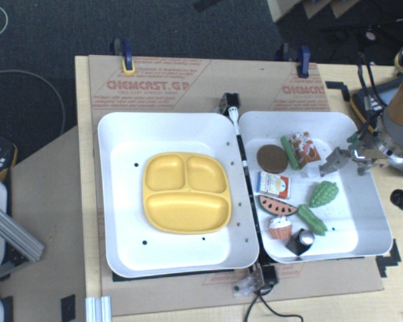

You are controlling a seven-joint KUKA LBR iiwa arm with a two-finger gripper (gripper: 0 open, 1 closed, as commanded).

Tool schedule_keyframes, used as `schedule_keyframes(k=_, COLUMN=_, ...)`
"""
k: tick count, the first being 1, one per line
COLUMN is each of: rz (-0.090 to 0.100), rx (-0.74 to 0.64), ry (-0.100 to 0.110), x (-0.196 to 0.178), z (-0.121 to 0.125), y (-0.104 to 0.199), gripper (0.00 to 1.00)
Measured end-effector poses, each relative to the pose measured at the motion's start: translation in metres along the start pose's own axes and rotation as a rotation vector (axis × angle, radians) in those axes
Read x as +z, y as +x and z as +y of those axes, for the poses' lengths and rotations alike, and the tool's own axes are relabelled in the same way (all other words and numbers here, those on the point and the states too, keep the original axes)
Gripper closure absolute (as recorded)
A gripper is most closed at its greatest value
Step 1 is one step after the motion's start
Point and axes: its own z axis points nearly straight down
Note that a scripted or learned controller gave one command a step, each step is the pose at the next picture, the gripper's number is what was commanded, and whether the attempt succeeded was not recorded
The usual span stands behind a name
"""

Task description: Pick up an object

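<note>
Right bin, near edge: black-and-silver piece (301, 241), cupcake (280, 227), green pickle (311, 219).
Right bin, middle: watermelon slice (277, 205), green bumpy toy (324, 194).
Left bin: yellow divided plate (186, 192).
Right bin, far: brown disc (272, 158).
Gripper (337, 165): fingers spread, nothing between them, above the right bin (363, 237).

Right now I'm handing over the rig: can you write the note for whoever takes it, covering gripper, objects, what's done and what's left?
Gripper: above the right bin, upper right part; nothing seen between its fingers.
Objects: all in the right bin, including the brown disc, watermelon slice, cupcake and bumpy green piece, nearest the gripper.
Left bin: holds the yellow divided plate.
Done: nothing picked.
Left: grasp and lift one object.
</note>
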Motion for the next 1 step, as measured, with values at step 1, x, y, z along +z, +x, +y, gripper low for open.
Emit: schedule_keyframes(k=1, rz=-0.003, rx=-0.005, ry=-0.018, x=-0.145, z=-0.0158, y=0.0337, gripper=0.0)
